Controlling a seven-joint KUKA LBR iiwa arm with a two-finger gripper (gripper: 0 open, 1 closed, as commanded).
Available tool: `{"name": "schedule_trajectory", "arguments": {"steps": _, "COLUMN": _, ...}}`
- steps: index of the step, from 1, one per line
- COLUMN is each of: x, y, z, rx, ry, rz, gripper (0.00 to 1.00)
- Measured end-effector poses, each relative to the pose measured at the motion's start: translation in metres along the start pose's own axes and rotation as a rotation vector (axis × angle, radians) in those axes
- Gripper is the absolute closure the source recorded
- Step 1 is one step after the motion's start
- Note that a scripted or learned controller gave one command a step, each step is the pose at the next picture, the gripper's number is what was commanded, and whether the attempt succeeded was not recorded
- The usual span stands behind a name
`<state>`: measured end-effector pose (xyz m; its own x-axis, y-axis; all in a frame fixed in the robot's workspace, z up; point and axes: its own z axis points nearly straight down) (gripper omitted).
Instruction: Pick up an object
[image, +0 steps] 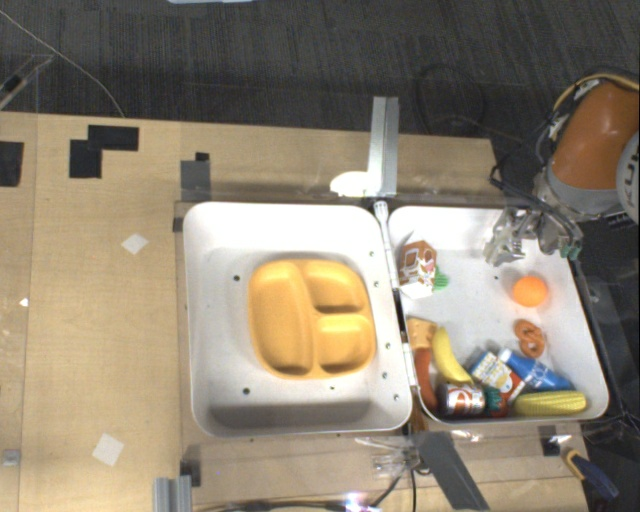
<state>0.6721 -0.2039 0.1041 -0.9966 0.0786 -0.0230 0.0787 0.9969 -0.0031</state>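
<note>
The gripper (507, 243) hangs over the far end of the right shallow white plastic bin (470, 300); whether it is wide or narrow I cannot tell, and nothing shows within it. A small round orange ball (531, 290) lies on that bin's floor, just nearer than the gripper.

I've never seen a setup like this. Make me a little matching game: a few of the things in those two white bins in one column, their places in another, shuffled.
Things:
1. yellow plastic divided tray
2. small orange ball
3. yellow toy corn cob
4. yellow toy banana

Places:
A. front right corner of the right bin
B. middle of the left bin
C. right bin, near the gripper
D. right bin, near the divider

Pairs: 1-B, 2-C, 3-A, 4-D
</note>
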Motion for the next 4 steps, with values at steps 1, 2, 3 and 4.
{"name": "schedule_trajectory", "arguments": {"steps": 1, "x": 0.028, "y": -0.003, "z": 0.015, "rx": -0.001, "ry": 0.010, "rz": 0.014, "gripper": 1.00}}
{"name": "schedule_trajectory", "arguments": {"steps": 2, "x": 0.103, "y": -0.011, "z": 0.011, "rx": 0.000, "ry": 0.011, "rz": 0.045, "gripper": 1.00}}
{"name": "schedule_trajectory", "arguments": {"steps": 3, "x": 0.103, "y": -0.011, "z": 0.012, "rx": 0.000, "ry": 0.009, "rz": 0.044, "gripper": 0.00}}
{"name": "schedule_trajectory", "arguments": {"steps": 4, "x": 0.166, "y": -0.015, "z": 0.010, "rx": 0.001, "ry": 0.008, "rz": 0.295, "gripper": 0.00}}
